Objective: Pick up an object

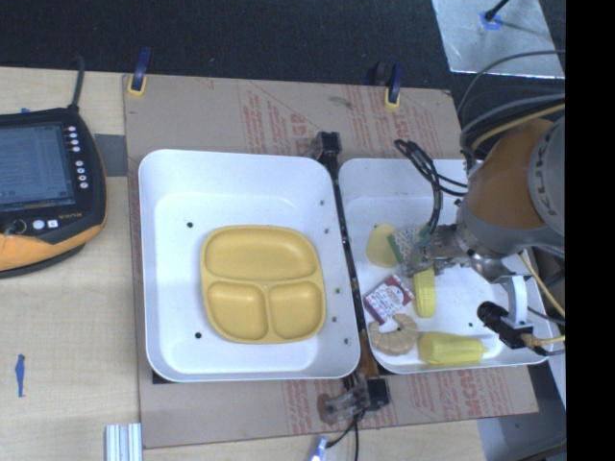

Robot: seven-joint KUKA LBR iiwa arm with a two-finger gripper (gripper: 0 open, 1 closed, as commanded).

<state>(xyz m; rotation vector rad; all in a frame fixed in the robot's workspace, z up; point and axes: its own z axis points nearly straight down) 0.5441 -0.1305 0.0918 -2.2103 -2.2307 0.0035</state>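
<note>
Several small items sat in the right bin (384, 182): a yellow corn cob (424, 292) just below the gripper (415, 247), a pale yellow piece (381, 244) right beside it on the left, a red-and-white packet (386, 300), a tan round thing (394, 335) and a long yellow block (451, 349) near the front rim. Gripper was down low among them, but honestly couldn't tell if the claw was spread or pinching anything, too blurry. Left bin (173, 257) held a yellow divided tray (261, 282). Tablet controller (43, 185) lay off at the bench's left.
</note>
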